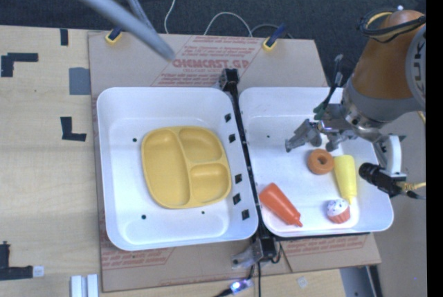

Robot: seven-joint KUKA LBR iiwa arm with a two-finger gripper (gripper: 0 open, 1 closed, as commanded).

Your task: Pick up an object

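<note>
the pincer point(313, 138) hangs in the right bin point(277, 109) at the frame's right of centre, its fingers spread wide with nothing between them, just above and left of the small orange doughnut point(320, 162). a yellow corn-like piece point(345, 176), a cupcake point(338, 210) and an orange carrot point(279, 205) lie nearby. nothing is lifted yet; closing on a thing and raising it are left
</note>
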